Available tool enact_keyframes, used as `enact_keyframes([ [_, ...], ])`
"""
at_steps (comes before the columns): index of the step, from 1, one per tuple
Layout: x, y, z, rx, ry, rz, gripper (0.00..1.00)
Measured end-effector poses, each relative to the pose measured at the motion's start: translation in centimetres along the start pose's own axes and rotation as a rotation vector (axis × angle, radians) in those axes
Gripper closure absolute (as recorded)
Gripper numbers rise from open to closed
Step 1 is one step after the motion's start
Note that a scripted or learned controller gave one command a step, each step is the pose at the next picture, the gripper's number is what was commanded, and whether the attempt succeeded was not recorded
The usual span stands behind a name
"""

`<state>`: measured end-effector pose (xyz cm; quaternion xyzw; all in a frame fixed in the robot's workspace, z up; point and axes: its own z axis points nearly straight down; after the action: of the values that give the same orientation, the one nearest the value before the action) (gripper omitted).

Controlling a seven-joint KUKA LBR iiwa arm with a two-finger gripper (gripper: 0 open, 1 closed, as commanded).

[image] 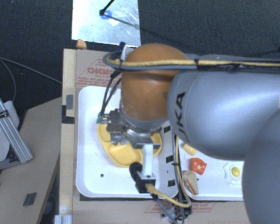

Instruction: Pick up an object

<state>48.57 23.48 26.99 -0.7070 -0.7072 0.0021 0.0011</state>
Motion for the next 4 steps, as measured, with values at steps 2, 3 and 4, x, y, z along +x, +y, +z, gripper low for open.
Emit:
enact_keyframes([
  [2, -0.5, 11.5, 5.7, -0.011, 0.003, -0.004, 1.00],
  [3, -0.8, -0.6, 14.3, 0.013, -0.002, -0.002, 1.00],
  [4, -6.4, 5.1, 15.8, -0.007, -0.001, 0.005, 1.00],
])
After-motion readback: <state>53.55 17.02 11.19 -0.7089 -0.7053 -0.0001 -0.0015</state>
